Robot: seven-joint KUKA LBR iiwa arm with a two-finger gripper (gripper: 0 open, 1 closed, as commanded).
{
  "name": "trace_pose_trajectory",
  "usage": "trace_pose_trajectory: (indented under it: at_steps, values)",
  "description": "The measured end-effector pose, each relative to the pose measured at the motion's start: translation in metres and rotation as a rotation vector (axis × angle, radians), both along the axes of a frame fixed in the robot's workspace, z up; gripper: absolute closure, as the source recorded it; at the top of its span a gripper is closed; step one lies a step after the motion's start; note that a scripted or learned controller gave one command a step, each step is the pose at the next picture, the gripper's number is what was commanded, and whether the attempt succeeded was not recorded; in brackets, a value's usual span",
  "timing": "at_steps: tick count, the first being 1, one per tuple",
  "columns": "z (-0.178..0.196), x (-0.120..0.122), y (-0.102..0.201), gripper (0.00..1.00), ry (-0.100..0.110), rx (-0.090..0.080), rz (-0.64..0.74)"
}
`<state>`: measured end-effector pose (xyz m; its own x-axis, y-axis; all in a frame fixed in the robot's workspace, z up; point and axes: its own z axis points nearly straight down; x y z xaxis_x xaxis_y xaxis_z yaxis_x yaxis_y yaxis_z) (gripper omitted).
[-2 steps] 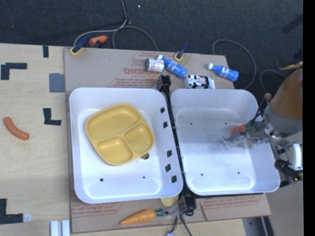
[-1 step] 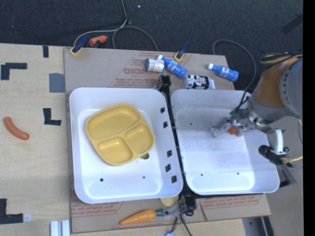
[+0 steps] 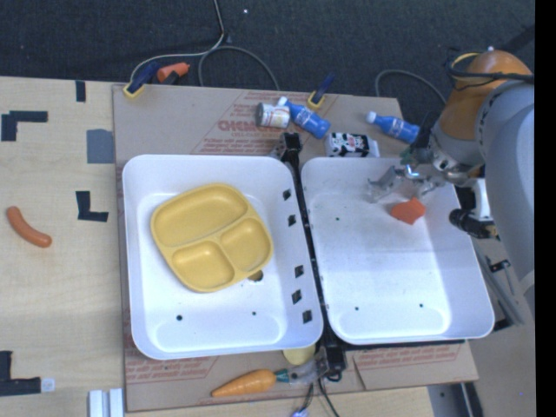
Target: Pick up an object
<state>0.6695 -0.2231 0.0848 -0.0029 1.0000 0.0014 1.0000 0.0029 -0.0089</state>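
While the grey arm with its orange band reaches in from the right, its metal jaws hang low over the far part of the right-hand shallow white bin. The jaws point left and look somewhat spread, but how far apart they stand cannot be told, and nothing shows between them. Just near of them lies the small orange-red block, on the bin floor in its far right part, close to the jaws but seemingly not touching. It is a short wedge-like lump, its longer side running roughly left to right.

The left-hand white bin holds a yellow plastic plate with three compartments, lying flat and turned at a slant.

Both bins sit on a brown cardboard sheet on the wooden desk. Red printing on the cardboard beyond the left bin begins "CH", the rest too faint to read. On the far cardboard lie a white and blue bottle on its side, a second blue bottle, and a small black and white carton whose print is too small to read. An orange toy carrot lies at the near edge, pointing left, and an orange sausage-shaped toy lies on the desk far to the left.
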Motion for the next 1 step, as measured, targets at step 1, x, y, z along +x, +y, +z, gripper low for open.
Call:
trace_pose_trajectory:
  at_steps: [1]
  values:
    - [0.0036, -0.0566, -0.0014, 0.00, -0.017, -0.005, -0.003]
